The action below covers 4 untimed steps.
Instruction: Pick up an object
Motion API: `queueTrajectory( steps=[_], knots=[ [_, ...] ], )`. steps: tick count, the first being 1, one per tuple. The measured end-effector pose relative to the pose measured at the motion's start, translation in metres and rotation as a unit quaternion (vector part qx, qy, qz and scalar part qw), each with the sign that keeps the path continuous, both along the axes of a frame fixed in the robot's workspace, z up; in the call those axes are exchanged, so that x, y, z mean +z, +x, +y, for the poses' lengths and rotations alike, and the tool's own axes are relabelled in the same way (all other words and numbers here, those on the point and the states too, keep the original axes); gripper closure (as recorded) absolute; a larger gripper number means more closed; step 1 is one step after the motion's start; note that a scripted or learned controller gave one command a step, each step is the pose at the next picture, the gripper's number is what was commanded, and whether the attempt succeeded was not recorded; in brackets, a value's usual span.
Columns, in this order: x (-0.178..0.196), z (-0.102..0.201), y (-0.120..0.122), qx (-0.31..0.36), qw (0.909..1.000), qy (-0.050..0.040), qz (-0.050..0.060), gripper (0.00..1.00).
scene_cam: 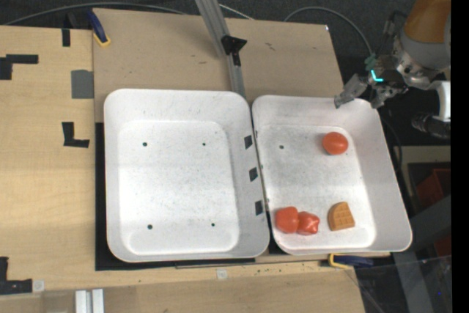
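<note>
The gripper (357,91) hangs over the far right corner of the right bin (293,117). It has nothing in it. I cannot tell how it is set, because it is small and dark from here.

The things to pick are all in the right bin. A round orange ball (335,143) lies near the far right side, closest to the gripper. Two red lumps (296,221) touch each other near the front edge. A tan waffle piece (341,216) sits just beside them.

What could go wrong? The ball looks round and smooth, so it may roll away or slip out when squeezed. The red lumps are stuck close together, so a grab may push one or catch both. They also sit near the bin wall, which could get in the way.

The left bin (176,106) is next door. A grey pole (207,0) leans over the bench's far edge.
</note>
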State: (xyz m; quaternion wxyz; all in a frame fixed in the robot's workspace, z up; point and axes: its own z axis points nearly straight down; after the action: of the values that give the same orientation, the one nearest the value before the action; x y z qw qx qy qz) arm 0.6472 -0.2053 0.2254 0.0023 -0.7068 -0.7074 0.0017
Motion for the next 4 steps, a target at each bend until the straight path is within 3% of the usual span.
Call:
queueTrajectory(
  steps=[1, 3, 4],
  knots=[
    [0.003, 0.000, 0.001, 0.001, 1.0000, -0.0012, -0.002, 0.00],
    [-0.126, -0.003, -0.001, 0.000, 1.0000, -0.0004, 0.001, 0.00],
    [-0.138, -0.002, -0.001, 0.001, 1.0000, -0.0011, -0.001, 0.00]
  ],
)
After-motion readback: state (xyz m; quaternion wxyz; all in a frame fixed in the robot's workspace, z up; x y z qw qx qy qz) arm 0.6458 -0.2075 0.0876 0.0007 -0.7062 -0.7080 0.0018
